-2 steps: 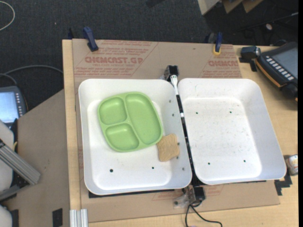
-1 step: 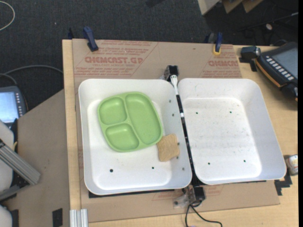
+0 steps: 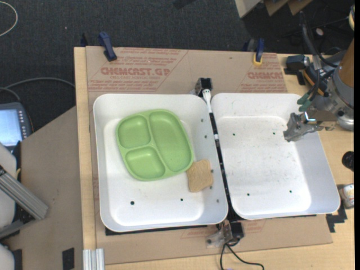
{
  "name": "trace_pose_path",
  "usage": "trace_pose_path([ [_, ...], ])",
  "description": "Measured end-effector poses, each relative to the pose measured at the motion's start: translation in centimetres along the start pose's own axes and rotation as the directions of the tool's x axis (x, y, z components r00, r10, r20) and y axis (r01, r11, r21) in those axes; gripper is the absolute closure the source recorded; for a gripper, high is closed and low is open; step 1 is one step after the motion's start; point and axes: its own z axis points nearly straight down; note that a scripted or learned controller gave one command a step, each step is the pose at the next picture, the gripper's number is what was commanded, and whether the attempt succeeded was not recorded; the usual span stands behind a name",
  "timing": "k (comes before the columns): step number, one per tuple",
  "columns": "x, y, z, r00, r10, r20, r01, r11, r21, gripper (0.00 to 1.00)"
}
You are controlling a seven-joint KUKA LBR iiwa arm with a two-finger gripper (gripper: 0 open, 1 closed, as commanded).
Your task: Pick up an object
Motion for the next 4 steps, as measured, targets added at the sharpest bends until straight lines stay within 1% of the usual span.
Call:
trace_pose_path([
  [1,11.6,0.0,7.8,1.0,-0.004,0.001,0.004,1.0,-0.002,1.0],
  [2,15.5,-1.2,-9.3,1.0,0.001,0.0,-0.001,0.999,-0.034,1.0],
  [3,18.4,-1.3,-13.6,1.0,0.005,0.003,-0.005,1.0,-0.021,1.0],
  [4,14.5,-1.2,2.5,1.0,0.014,0.009,-0.014,1.0,0.004,1.0],
])
